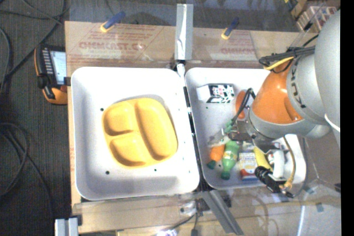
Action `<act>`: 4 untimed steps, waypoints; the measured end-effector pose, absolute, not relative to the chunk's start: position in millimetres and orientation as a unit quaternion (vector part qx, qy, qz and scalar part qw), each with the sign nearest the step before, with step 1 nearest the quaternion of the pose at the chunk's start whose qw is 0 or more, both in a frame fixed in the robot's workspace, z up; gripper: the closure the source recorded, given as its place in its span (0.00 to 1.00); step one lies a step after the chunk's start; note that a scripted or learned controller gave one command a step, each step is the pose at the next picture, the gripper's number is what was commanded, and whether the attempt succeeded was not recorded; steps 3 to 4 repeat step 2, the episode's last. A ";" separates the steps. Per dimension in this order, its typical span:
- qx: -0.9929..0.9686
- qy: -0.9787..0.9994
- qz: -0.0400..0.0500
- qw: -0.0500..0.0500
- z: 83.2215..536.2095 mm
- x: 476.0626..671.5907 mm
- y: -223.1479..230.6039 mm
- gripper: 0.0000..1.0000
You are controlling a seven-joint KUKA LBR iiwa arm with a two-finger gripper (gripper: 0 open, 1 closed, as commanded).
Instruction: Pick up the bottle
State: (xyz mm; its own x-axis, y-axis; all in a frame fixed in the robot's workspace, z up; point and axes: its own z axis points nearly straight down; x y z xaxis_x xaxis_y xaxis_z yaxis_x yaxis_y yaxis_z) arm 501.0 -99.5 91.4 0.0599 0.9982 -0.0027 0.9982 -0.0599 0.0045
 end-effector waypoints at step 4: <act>0.662 0.750 -0.003 -0.001 223.6 564.9 -154.8 1.00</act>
